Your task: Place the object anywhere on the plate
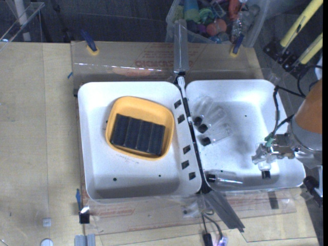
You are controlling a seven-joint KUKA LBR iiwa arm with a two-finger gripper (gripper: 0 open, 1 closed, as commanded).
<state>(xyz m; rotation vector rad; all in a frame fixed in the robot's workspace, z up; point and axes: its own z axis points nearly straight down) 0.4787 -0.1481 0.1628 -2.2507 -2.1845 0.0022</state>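
A wooden bench point(31, 137) bears two white bins side by side. In the left bin point(92, 173) sits a yellow plate point(115, 111), and on it lies a dark ribbed block point(139, 134). In the right bin point(246, 94) clear vials point(212, 119) lie near the divider. The gripper point(265, 160) hangs over that bin's near right corner; its state cannot be told.

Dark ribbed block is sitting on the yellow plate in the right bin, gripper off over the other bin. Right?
Not quite. The camera view shows the yellow plate with the dark ribbed block on it in the left bin, not the right one. The rest holds: the gripper is over the other bin, the right bin.
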